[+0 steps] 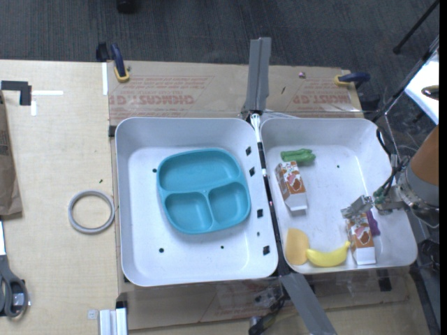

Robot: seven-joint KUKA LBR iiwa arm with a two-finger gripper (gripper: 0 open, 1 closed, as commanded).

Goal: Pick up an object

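Observation:
The right bin [328, 135] holds several small items. A green pod-shaped piece [297, 156] lies near its back, and a white and red carton [292, 185] sits just in front of that. Along the front wall rest a yellow banana [328, 257] and a pale orange piece [296, 246]. A second small carton [362, 239] with a purple item [373, 223] against it lies at the front right. My gripper [357, 210] hangs low over the bin's right side, directly behind this second carton and close to it. Nothing is visibly held.
The left bin [140, 208] holds a teal divided plate [204, 190]. On the bench to the left lie a grey ring [91, 211] and scissors [12, 293]. The arm [422, 180] enters over the right bin's right wall, with cables beside it.

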